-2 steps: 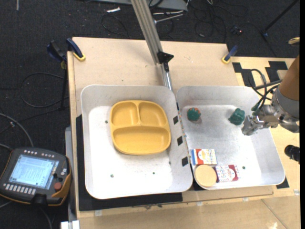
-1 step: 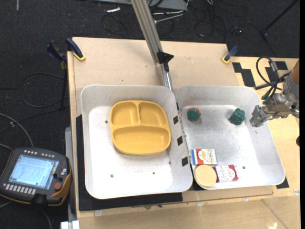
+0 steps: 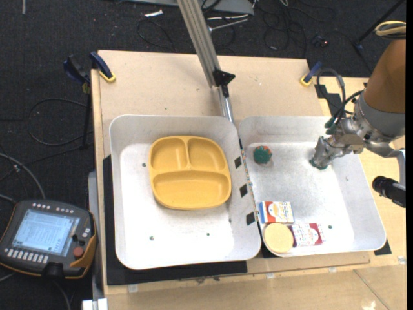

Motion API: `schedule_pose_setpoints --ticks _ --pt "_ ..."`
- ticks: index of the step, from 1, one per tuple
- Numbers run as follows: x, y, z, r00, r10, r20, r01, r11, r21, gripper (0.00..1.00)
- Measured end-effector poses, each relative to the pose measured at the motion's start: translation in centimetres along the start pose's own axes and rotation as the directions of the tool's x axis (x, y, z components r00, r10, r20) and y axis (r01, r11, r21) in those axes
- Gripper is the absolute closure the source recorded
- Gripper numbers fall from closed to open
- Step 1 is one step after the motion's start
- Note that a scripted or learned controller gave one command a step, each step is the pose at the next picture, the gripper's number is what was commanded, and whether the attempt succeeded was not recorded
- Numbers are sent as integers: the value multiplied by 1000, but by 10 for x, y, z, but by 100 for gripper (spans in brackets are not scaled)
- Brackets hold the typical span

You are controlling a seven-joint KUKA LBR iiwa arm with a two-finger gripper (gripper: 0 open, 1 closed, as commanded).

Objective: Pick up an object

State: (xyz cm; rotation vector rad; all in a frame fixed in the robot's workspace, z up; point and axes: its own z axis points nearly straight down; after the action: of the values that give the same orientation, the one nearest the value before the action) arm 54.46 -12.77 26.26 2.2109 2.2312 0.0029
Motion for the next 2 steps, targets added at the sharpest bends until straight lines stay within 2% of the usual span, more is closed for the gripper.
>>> schedule_pose_setpoints --ticks 1,2 --pt "55 16 8 1000 1 0 -1 1000 1 100" --pt "113 14 5 1000 0 -1 0 1000 2 100"
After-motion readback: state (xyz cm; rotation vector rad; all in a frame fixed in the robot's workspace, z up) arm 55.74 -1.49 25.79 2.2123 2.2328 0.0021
